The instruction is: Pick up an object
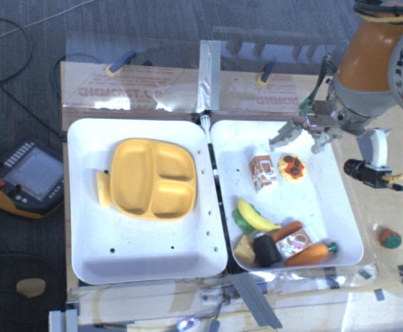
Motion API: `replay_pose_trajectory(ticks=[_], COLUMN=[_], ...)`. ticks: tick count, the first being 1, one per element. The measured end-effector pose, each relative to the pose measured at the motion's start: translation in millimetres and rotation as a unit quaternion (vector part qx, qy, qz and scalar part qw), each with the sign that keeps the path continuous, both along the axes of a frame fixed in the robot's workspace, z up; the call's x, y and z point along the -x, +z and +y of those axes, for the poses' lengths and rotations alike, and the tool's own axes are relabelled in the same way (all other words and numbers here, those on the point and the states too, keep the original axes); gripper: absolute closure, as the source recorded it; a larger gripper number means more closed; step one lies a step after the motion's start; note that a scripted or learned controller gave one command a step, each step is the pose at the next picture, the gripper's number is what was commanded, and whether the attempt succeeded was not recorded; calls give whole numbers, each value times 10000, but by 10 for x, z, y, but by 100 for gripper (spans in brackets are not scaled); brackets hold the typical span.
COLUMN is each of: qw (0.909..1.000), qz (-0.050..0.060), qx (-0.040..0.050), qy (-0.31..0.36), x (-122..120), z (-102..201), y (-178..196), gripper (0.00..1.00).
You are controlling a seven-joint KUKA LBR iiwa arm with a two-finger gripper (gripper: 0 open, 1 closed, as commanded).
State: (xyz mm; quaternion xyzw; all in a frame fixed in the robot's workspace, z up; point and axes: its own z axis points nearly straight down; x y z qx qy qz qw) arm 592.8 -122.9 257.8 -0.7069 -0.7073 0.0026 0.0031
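Observation:
My gripper (300,141) hangs open over the far edge of the right bin (340,206), with nothing between its grey fingers (280,139). Just in front of it lie a small round pizza toy (293,167) and a brown and white carton (262,171). Toward the bin's near corner are piled a banana (257,216), a green piece (240,220), a black block (264,250), a red sausage (287,230), a red and white packet (296,242) and a carrot (309,254).
The left bin (146,254) holds a yellow divided plate (153,178) with a pale yellow piece (103,189) at its left side. A handheld controller (25,178) lies on the floor at left. A small red and green object (390,238) sits outside the bins at right.

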Motion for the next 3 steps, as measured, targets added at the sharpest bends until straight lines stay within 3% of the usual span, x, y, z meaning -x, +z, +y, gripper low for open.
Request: replay_pose_trajectory(ticks=[1,2,3], qw=[9997,9997,9999], qz=[5,41,-4], qx=[1,-14,19], qy=[246,236,-151], x=[-270,-264,-646], z=[124,117,416], y=[-1413,-1371,-282], gripper=[0,100,100])
